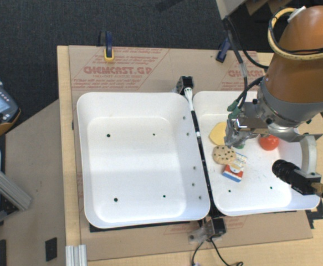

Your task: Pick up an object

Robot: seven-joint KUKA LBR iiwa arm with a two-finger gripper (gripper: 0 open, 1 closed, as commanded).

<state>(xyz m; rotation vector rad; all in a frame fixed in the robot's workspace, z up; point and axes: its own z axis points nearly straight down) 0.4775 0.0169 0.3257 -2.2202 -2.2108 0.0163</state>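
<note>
My gripper (237, 140) hangs low over the right bin (250, 201), near its left-centre. Right below and left of its tips lies a round chocolate-chip cookie (223, 154). A yellow flat piece (218, 132) sits just left of the gripper, partly under it. A small red, white and blue carton (234, 172) lies in front of the cookie. A red ball-like thing (269, 142) rests to the right, half hidden by the wrist. I see nothing between the fingers.
The left bin (95, 165) stands beside the right one, with their shared rims (197, 140) meeting just left of the yellow piece. A brown cardboard sheet (128, 65) lies under both bins. The arm's orange and grey bulk covers the right bin's back right.
</note>
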